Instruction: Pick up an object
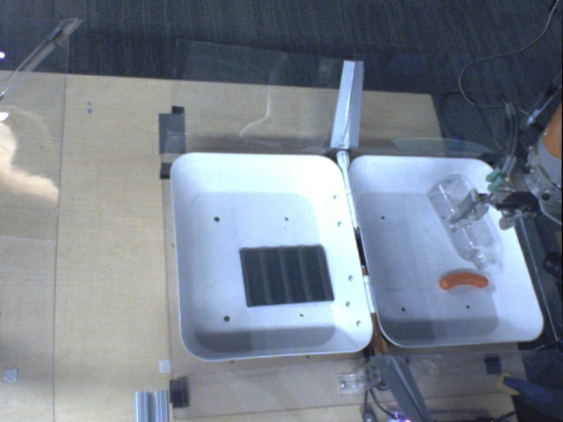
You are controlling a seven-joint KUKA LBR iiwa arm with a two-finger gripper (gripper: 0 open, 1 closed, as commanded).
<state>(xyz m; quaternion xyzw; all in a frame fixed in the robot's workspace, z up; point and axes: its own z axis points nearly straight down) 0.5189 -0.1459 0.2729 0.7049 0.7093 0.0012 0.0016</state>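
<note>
A clear plastic bottle [461, 221] lies slanted in the right bin [405, 319]. Just in front of it rests a small orange sausage-shaped object [463, 280]. A black ribbed rectangular block [286, 275] lies flat in the left bin [202, 323]. My gripper [493, 211] hangs at the right bin's far right side, close to the bottle's right flank. It is open, and nothing sits between its fingers.
A metal bar [347, 104] rises behind the seam between the two bins. Cables and the arm's wrist [541, 170] crowd the right edge. Bare wooden bench [88, 262] stretches left of the bins.
</note>
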